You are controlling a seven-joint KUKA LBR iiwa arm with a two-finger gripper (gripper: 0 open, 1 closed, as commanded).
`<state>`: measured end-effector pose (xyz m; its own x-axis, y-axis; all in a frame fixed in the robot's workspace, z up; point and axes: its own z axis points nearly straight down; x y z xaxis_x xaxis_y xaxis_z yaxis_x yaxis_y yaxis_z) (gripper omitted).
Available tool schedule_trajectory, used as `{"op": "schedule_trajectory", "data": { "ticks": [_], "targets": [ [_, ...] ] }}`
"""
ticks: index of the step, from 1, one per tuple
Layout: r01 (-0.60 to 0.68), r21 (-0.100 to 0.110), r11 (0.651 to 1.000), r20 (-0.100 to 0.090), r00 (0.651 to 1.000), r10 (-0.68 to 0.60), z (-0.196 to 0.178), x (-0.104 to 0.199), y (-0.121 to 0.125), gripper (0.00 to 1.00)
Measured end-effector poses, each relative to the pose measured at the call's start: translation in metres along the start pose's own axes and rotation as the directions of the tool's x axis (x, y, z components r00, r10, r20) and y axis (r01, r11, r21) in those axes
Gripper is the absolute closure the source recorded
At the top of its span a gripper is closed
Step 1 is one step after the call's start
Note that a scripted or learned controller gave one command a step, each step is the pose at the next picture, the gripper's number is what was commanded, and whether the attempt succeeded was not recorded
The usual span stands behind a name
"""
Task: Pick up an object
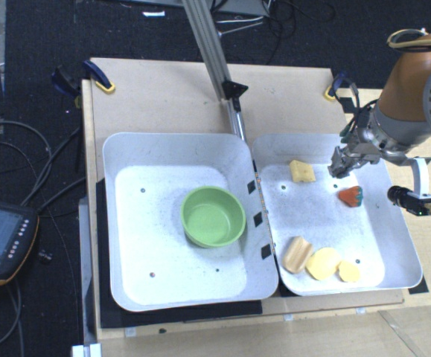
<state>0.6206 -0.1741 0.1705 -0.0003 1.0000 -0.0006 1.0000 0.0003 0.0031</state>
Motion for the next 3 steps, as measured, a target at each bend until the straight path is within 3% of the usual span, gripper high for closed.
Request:
{"op": "schedule_trajectory", "data": {
  "ticks": [2, 3],
  "targets": [
    [0.0, -0.001, 1.0, 0.001, 1.0, 0.0, -0.088, -0.011, 0.006, 1.0],
    [0.003, 0.002, 1.0, -0.001, 1.0, -0.003, -0.093, 0.036, -0.011, 1.0]
  ]
}}
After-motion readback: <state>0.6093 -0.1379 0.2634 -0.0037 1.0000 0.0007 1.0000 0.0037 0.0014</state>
